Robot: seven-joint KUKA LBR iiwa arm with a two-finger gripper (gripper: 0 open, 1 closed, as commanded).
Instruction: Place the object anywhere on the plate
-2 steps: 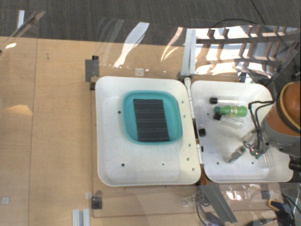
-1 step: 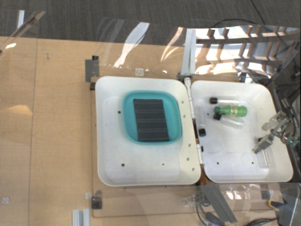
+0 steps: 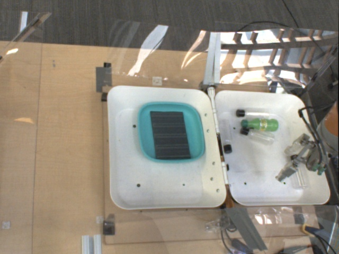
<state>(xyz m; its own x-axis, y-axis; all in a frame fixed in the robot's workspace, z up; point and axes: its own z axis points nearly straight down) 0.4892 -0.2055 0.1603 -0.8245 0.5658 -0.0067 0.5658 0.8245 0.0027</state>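
Note:
A teal plate [image 3: 144, 136] lies in the left bin [image 3: 159, 192]. A dark ridged rectangular pad [image 3: 170, 135] rests flat on the plate's middle. My gripper [image 3: 291, 180] hangs low over the right side of the right bin [image 3: 265, 192], far from the plate. Its two fingers stand apart, open, with nothing between them. A green bottle [image 3: 260, 124] lies on its side in the right bin, up and left of the gripper, with a clear bottle [image 3: 263, 137] just below it.
Small black pieces [image 3: 240, 112] [image 3: 227, 148] lie in the right bin near its left wall. A metal divider [image 3: 212, 67] and cables stand behind the bins. Bare white floor shows in the left bin below the plate.

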